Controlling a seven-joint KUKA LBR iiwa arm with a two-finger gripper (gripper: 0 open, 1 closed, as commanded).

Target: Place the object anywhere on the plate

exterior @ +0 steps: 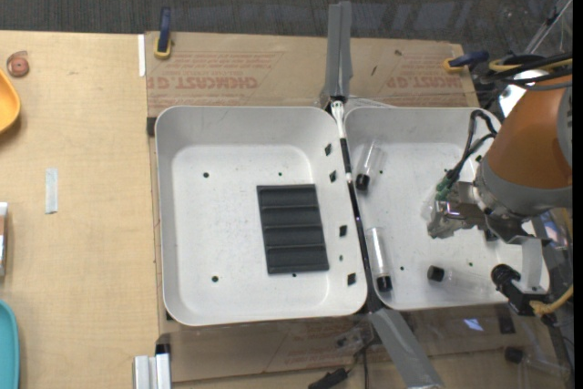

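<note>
1. Camera view, looking down on both bins: the claw (444,220) hangs low over the right bin (410,125), under the arm's orange band (537,137).
2. Claw state: cannot tell. Its metal tip is seen from above and blurred, and nothing can be made out in its hold.
3. Loose things in the claw's own bin, all apart from it:
   - small black piece (436,272), just below the claw in the view;
   - upper clear tube (367,167) with a black cap, up and to the view's left of the claw;
   - lower clear tube (377,260) with a black cap, down and to the view's left, by the bin's wall.
4. Black ribbed plate (292,230): well to the view's left of the claw, lying flat in the middle of the left bin (168,196), with nothing on it.
5. Cardboard sheet (246,68): beyond both bins, far from the claw.
</note>
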